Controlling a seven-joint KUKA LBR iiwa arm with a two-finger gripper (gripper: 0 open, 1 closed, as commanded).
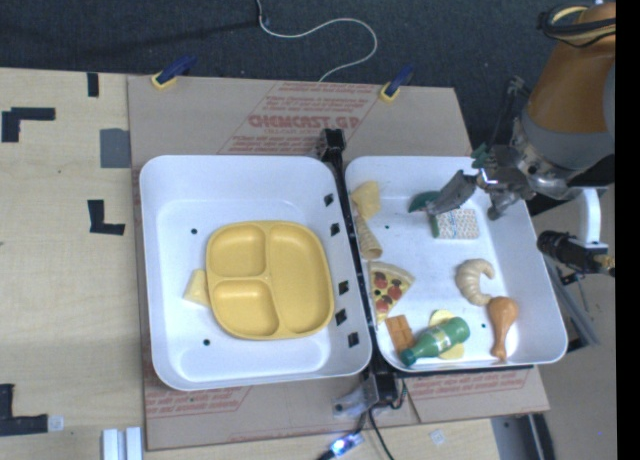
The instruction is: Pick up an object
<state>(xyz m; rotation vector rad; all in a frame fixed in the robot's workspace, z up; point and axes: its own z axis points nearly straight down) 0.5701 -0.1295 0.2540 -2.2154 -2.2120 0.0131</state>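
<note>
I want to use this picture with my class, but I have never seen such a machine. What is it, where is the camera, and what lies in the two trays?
One camera looks down at a slant on a bench. The robot arm, grey and orange, reaches in from the right; its hand hovers over the right bin, above a speckled block. That bin also holds toy food: a pizza slice, a croissant, a drumstick and a green bottle. The left bin holds a yellow divided plate.
</note>
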